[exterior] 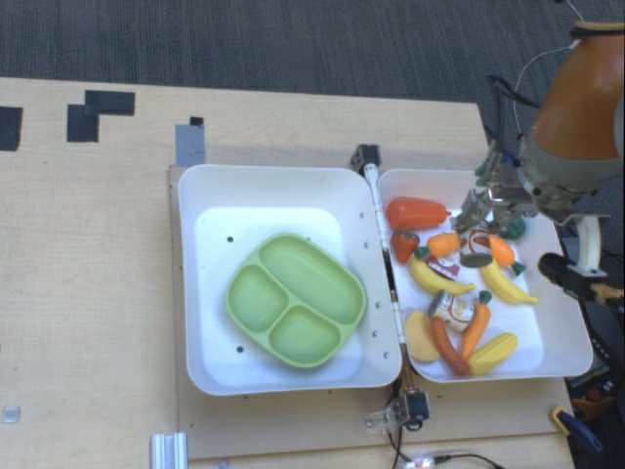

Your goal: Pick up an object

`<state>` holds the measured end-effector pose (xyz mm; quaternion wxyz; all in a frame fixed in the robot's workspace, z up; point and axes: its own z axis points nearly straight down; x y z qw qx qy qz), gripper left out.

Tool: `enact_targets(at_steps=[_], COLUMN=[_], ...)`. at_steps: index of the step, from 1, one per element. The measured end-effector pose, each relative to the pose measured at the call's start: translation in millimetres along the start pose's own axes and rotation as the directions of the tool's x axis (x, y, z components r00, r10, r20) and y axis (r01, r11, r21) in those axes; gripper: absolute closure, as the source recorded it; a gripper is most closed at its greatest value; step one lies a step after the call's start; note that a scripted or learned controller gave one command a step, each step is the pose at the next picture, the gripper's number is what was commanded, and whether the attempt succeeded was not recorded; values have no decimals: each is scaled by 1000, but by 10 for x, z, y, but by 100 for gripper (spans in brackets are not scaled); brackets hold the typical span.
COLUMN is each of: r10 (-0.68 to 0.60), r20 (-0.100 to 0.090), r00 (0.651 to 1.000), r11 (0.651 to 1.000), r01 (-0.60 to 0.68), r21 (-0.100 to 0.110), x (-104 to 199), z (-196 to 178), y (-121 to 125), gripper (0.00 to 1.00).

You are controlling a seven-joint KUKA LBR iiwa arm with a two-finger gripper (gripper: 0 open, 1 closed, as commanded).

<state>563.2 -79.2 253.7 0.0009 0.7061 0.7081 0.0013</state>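
The right bin [562, 360] holds a heap of toy food. At its far left lies a red pepper [415, 211], with a small orange piece [444, 244] and a red and green piece [403, 247] just below it. Two yellow bananas [433, 278] [509, 284] lie mid-bin. Nearer the front are an orange carrot [476, 328], a red sausage-like piece [448, 346], a yellow corn cob [494, 351] and a pale yellow lump [420, 335]. My gripper [476, 234] hangs low over the far middle of this bin, between the orange piece and another carrot [501, 250]. Nothing shows held in it.
The left bin [210, 262] carries a green divided plate [296, 300]. A metal rail [383, 252] separates the two bins. The arm's orange band [586, 96] and grey wrist come in over the right bin's far right corner. Bare bench lies to the left.
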Motion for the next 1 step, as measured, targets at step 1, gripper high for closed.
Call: enact_targets(at_steps=[1], r10=[-1], r20=[-1], r00=[1000], r11=[1000], r01=[1], r21=[1], x=[644], z=[-175], y=[-448], gripper=[100])
